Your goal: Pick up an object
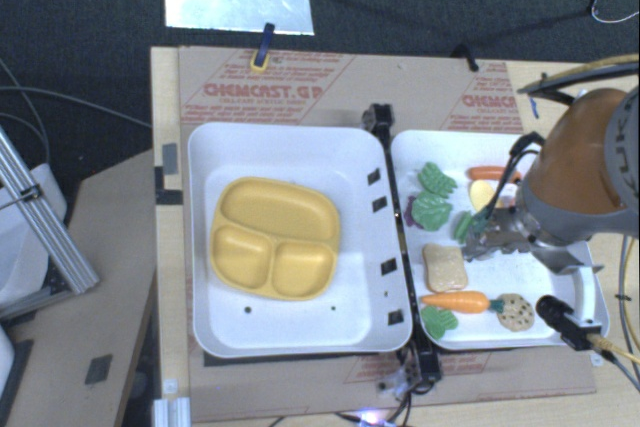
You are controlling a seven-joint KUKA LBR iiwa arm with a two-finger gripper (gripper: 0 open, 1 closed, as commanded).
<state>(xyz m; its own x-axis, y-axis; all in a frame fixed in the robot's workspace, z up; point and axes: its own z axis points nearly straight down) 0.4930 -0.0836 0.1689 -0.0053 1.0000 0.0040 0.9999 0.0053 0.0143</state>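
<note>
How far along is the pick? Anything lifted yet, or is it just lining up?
Done: the arm has reached over the right bin, with the gripper low among the toy food. In hand: nothing visibly held; it sits beside the bread slice and a green piece. Left: grasp and lift. The carrot, cookie and yellow tray lie untouched.

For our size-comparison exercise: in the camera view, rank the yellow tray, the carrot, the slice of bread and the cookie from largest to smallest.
1. yellow tray
2. carrot and slice of bread: too alike to rank
3. cookie
</note>
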